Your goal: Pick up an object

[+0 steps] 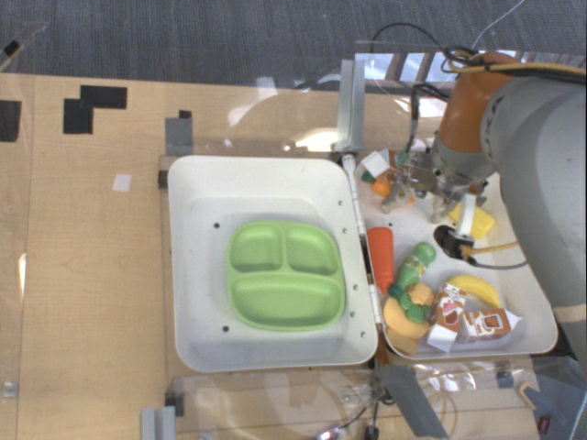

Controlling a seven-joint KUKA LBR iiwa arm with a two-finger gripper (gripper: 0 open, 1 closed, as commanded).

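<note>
Two shallow white bins side by side on a wooden worktop (pixel 83 273). The left bin (pixel 197 337) holds a green three-compartment plate (pixel 286 275), lying flat near its middle. The right bin (pixel 541 328) holds the loose objects: an orange cylinder (pixel 381 257) along its left wall, a green bottle (pixel 414 266) just beside it, a yellow-orange fruit (pixel 406 317), a banana (pixel 478 288) and a small carton (pixel 470 320) toward the near side. The hand (pixel 438 191) is low over the far part of the right bin; whether it is open or closed cannot be told. The objects lie nearer the camera than the hand, the yellow piece (pixel 479 221) just beside it.
</note>
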